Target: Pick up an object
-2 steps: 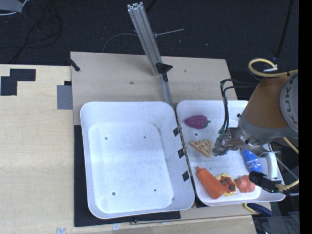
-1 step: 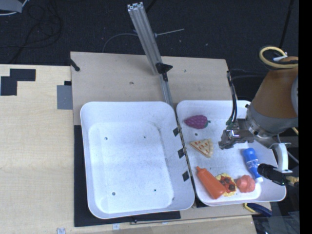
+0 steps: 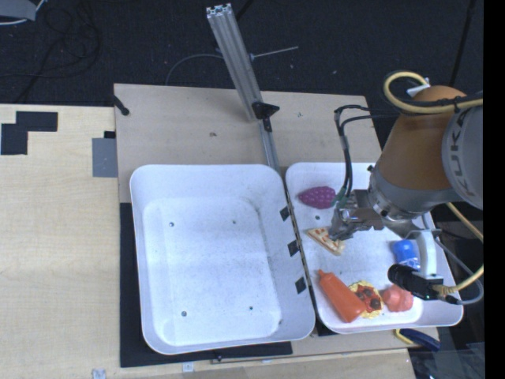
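Observation:
My gripper (image 3: 341,226) reaches down into the right bin (image 3: 357,324), its fingertips right at the far end of a pizza-slice toy (image 3: 325,241). Whether the toy sits between the fingers is hidden by the wrist. A purple grape bunch (image 3: 318,197) lies toward the bin's back left. An orange carrot-like piece (image 3: 340,296) lies at the front, next to a yellow and red piece (image 3: 367,297) and a pink-red lump (image 3: 397,298). A blue object (image 3: 405,253) sits at the right, partly behind the arm.
The left bin (image 3: 150,188) stands beside the right one, with black clips along the shared rim (image 3: 289,235). A metal rail (image 3: 241,61) slants from the back toward the bins. The arm's orange band (image 3: 422,144) hangs over the right bin's back corner.

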You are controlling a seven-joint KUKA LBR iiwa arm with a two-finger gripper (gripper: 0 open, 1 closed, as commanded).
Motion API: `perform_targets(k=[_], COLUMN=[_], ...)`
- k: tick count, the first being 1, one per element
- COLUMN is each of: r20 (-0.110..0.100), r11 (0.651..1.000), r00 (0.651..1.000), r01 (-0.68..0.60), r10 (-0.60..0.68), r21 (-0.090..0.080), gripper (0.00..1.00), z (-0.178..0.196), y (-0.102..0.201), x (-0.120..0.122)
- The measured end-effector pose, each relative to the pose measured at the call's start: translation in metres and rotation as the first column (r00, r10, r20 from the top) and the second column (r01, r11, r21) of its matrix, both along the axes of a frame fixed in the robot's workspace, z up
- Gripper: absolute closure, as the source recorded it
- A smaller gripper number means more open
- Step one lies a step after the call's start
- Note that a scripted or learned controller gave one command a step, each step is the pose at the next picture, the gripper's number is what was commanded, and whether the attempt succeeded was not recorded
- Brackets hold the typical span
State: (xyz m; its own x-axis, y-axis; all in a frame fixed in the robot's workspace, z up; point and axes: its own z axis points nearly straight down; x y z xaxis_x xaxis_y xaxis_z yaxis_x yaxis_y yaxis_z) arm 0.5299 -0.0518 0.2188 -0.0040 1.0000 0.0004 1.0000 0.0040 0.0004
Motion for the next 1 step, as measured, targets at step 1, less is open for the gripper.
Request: perform_targets(k=[1], r20=[0.0], r11=[1.0], r00=[1.0], r01=[0.0], r10=[0.0], r21=[0.0], gripper=[1.0], z=[0.0071], y=[0.0539], x=[0.0194])
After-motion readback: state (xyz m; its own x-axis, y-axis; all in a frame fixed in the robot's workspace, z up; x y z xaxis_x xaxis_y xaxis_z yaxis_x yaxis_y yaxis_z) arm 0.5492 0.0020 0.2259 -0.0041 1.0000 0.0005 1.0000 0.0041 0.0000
